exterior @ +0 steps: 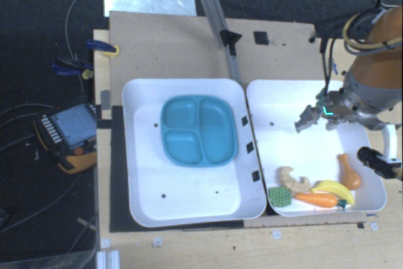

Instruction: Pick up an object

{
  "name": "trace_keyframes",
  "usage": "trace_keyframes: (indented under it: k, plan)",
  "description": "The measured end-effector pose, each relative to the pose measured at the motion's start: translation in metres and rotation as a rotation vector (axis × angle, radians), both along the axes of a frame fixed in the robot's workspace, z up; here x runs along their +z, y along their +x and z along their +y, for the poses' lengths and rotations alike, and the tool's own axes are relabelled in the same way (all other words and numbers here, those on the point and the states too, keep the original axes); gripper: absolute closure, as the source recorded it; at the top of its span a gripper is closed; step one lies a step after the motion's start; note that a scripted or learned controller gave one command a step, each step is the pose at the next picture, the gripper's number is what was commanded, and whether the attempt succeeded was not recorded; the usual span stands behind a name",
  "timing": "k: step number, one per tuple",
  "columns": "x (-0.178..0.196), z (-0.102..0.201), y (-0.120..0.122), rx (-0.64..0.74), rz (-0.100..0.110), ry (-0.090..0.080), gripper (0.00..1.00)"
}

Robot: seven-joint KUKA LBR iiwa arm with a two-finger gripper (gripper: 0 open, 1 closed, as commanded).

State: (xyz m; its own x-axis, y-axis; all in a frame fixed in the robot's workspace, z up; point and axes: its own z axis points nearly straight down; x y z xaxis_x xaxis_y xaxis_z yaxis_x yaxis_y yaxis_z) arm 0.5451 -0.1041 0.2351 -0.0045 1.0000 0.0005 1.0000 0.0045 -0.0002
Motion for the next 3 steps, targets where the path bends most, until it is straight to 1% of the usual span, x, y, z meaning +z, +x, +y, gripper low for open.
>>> trace_keyframes:
  k: [1, 2, 3]
  plan:
    - [0.001, 0.000, 0.000, 0.000, -0.002, 0.000, 0.00]
    - [-0.047, 0.008, 0.006, -0.001, 0.002, 0.000, 0.00]
    - [-0.109, 0.008, 0.011, -0.003, 0.002, 0.000, 0.00]
